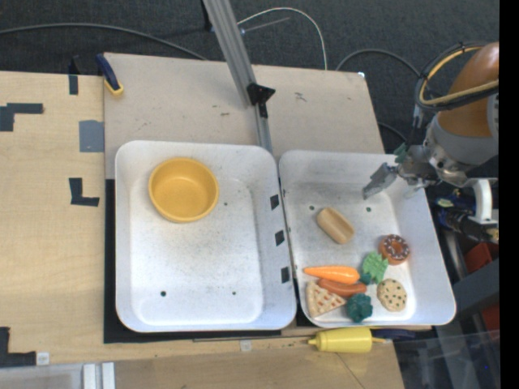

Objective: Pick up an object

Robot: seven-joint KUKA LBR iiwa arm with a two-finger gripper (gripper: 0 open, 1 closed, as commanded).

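Observation:
My gripper (378, 182) hangs over the upper right part of the right bin (324, 173), apart from every item. A tan bread roll (335, 224) lies in the middle of that bin, below and left of the gripper. Along the bin's lower right sit a chocolate donut (394, 249), a green leafy piece (374, 267), an orange carrot (332, 275), a pizza slice (323, 301), a broccoli floret (359, 307) and a cookie (392, 295). A yellow bowl (183, 188) stands in the upper left of the left bin (203, 298).
A yellow mustard bottle (344, 340) lies on the bench just in front of the right bin. A slanted metal pole (235, 47) rises behind the bins. A blue and yellow clamp (109, 73) rests at the bench's back left.

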